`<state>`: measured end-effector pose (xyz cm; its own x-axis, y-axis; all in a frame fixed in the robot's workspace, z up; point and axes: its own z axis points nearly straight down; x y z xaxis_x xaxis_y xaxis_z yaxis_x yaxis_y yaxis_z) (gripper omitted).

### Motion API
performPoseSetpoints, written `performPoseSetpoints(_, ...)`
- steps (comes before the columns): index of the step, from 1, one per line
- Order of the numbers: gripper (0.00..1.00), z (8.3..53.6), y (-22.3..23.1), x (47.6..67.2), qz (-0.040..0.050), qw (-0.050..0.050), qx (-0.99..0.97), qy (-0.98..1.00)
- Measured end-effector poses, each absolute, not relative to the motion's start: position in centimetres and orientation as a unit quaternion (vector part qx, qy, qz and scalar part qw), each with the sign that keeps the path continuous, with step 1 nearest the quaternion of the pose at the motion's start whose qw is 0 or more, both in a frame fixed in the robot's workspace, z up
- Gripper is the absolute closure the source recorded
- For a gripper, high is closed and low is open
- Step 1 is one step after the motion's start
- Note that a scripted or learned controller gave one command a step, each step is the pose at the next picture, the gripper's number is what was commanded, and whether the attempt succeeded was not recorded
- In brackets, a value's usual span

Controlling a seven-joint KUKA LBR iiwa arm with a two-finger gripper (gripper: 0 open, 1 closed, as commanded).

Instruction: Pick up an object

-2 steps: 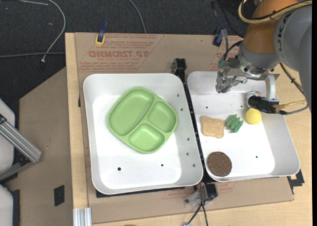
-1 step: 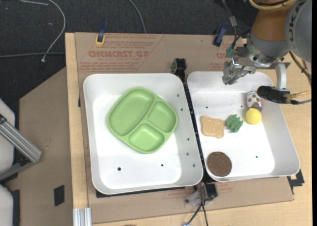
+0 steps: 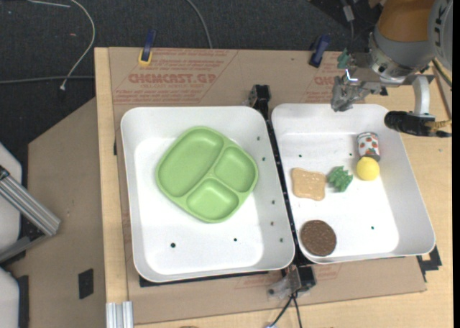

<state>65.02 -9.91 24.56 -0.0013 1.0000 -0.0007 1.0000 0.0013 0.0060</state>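
The fingers [image 3: 343,101] hang over the far rim of the right bin [image 3: 410,237], holding nothing, their gap too small to judge, while the nearest thing, a small can [image 3: 369,145], lies just nearer and to their right.

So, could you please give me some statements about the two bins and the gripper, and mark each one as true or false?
1. The green divided plate lies in the left bin. True.
2. The yellow ball sits on the green plate. False: it is in the right bin, beside the small can.
3. The gripper is at the far rim of the right bin. True.
4. The brown round patty is at the far edge of the right bin. False: it lies at the near edge.
5. The toast slice lies beside the green broccoli piece. True.
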Motion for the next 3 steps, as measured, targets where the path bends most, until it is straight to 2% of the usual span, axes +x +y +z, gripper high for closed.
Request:
performPoseSetpoints(1,1.00,24.5,-4.8,64.0,-0.0001,-0.002,0.705,0.709)
performPoseSetpoints(3,1.00,22.1,6.5,64.0,-0.0003,-0.002,0.705,0.709)
